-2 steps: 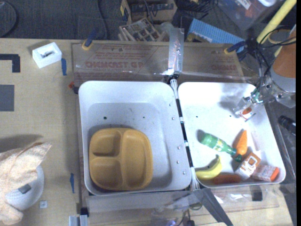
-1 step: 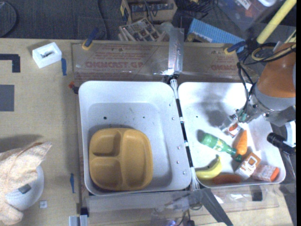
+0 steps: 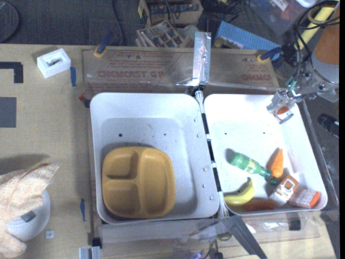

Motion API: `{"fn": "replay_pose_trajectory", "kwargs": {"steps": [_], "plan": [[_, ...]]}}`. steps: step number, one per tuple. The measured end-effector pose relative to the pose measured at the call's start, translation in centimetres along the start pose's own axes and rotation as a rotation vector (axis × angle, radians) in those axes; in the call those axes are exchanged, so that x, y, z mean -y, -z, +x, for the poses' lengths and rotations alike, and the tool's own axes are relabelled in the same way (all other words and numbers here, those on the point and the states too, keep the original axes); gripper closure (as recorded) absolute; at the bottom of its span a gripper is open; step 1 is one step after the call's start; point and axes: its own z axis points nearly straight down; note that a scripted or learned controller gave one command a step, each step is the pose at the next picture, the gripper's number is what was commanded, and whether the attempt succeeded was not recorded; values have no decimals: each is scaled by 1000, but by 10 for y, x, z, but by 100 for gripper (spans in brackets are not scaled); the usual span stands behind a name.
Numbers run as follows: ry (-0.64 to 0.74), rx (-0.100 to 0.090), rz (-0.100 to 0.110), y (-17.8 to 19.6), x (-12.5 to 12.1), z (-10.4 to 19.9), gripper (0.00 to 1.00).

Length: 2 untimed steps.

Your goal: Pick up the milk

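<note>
The milk (image 3: pixel 285 190) is a small white carton with an orange label. It lies in the near right corner of the right bin (image 3: pixel 242 117), between the carrot (image 3: pixel 276 163) and an orange packet (image 3: pixel 308 198). My gripper (image 3: pixel 282 108) hangs over the far right corner of that bin, well away from the milk. The arm (image 3: pixel 323 63) reaches in from the upper right.
Close to the milk lie a green bottle (image 3: pixel 249 165), a banana (image 3: pixel 240 194) and a red sausage (image 3: pixel 261 204). The left bin (image 3: pixel 145 112) holds a yellow divided plate (image 3: pixel 138 181). A cloth (image 3: pixel 24 190) lies on the bench at left.
</note>
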Motion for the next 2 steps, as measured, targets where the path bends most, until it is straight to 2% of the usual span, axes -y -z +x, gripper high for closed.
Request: {"fn": "replay_pose_trajectory", "kwargs": {"steps": [1, 2], "plan": [[501, -5, 3, -45, -21, 51, 100], [239, -6, 5, -35, 90, 34, 100]]}}
